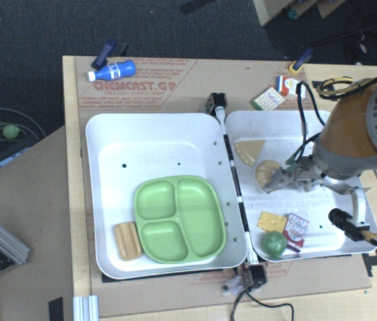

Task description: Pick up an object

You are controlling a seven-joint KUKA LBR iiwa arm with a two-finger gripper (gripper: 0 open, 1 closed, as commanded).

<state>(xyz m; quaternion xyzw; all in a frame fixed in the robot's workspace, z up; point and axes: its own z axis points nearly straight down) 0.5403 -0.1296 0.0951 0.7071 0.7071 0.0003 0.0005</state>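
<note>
In the right bin [349,246] lie a pale tan wedge [248,152], a beige rounded lump [266,173], a yellow block [271,221], a green ball [274,245] and a small red and white packet [297,225]. My gripper [281,179] is low over the middle of this bin, its tip right beside the beige lump on that lump's right side. Whether it touches the lump is unclear. The arm's grey and orange wrist [349,132] covers the bin's far right part.
The left bin [108,146] holds a green divided plate [178,218] and a tan block [128,240] next to it. Behind the bins lie a blue and white bottle [111,70] and a small printed card [269,99]. A black cable [302,112] hangs by the arm.
</note>
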